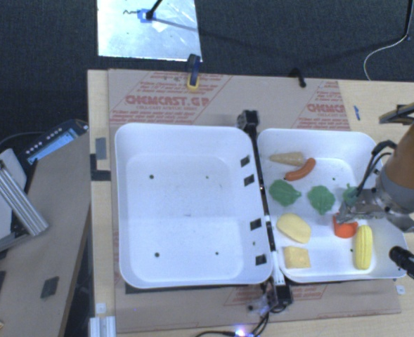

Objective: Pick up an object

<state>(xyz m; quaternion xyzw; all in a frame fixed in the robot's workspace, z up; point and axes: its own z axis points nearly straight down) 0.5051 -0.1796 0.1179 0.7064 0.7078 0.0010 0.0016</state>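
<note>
The right bin [361, 142] holds several toy foods. A beige bread piece [286, 159] and a red sausage [300, 169] lie at the back. Two green vegetables [285, 192] [321, 199] sit in the middle. A yellow lemon-like piece [294, 227] and a yellow square [296, 257] lie near the front left, and a corn cob [363, 246] is at the front right. My gripper [347, 215] is low in the right bin, directly over a small orange-red piece [344, 229] and partly hiding it. A small green item [349, 192] shows just behind the gripper.
The left bin [133, 142] stands beside the right one, joined by a black hinge strip [259, 188]. The grey arm [407, 181] enters from the right over the right bin's rim. A cardboard sheet [171, 97] lies under both bins.
</note>
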